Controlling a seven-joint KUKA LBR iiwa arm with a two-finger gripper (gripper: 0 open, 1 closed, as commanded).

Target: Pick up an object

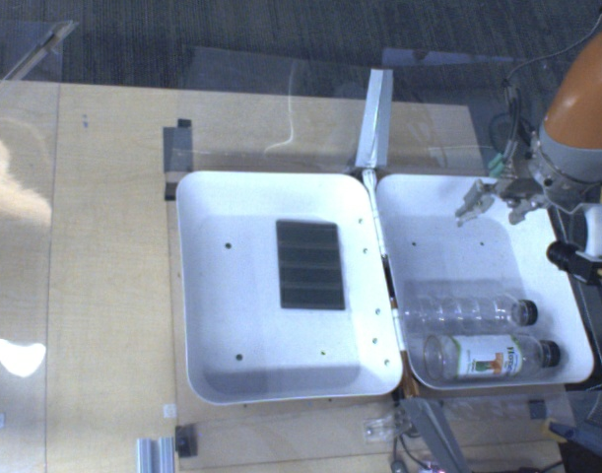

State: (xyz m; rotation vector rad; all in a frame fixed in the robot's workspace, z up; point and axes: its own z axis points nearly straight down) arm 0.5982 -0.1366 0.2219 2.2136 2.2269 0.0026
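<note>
**Arm poised above the right bin, two bottles waiting below**

From the overhead camera we see two shallow white bins side by side on the wooden bench. The left bin (212, 264) carries a dark ribbed rectangular block (311, 264) lying flat near its middle, well apart from the walls. The right bin (429, 235) holds two clear plastic bottles along its near edge: an empty bottle (468, 312) lying on its side, and just beside it a labelled bottle (488, 356), also on its side, caps towards the right. We judge they lie there because round bottles roll towards the bin's lower wall.

The gripper (498, 200) hangs over the far part of the right bin, its two fingers spread apart with nothing between them, so it grasps no object. It sits well apart from both bottles. We take the pick as not yet begun; the bottles' round, slick sides could slip from a pinch, so a grasp across the body seems the safer call
</note>
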